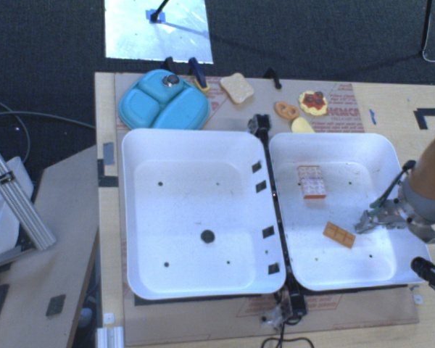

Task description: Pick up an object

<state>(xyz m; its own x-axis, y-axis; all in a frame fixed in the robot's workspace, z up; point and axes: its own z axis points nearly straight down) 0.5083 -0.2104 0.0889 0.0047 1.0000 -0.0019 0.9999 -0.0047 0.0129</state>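
Two small objects lie in the right bin (333,147): a red and white packet (312,182) near its middle and an orange waffle-like block (339,234) closer to the front. The gripper (367,223) reaches in from the right edge, low over the bin floor, its tip just right of the orange block and apart from it. Nothing shows between its fingers. In the left bin (196,147) rests a small dark round piece (207,235).
Behind the bins, on the bench, stand a blue divided plate (164,101), a toast slice (237,88), a pretzel (286,110), a small pizza-like disc (313,102) and a yellow piece (301,125). A black divider with clips (270,194) runs between the bins.
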